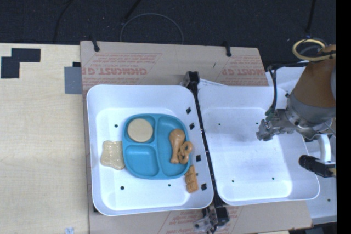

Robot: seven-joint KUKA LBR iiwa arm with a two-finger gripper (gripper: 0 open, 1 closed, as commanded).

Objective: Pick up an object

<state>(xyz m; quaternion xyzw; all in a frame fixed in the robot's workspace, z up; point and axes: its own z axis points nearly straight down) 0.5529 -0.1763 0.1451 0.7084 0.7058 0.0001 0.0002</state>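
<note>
Two shallow white bins are seen from above, side by side. In the left bin [104,112], a blue divided plate [143,160] carries a round tan cookie [140,130] and a pretzel-like pastry [180,146]. A pale bread-shaped piece [112,154] lies touching the plate's left edge; a small brown piece [191,179] lies at its lower right. The gripper [267,130] is positioned over the right bin [247,172], nothing seen between its fingers; their spacing cannot be told.
</note>
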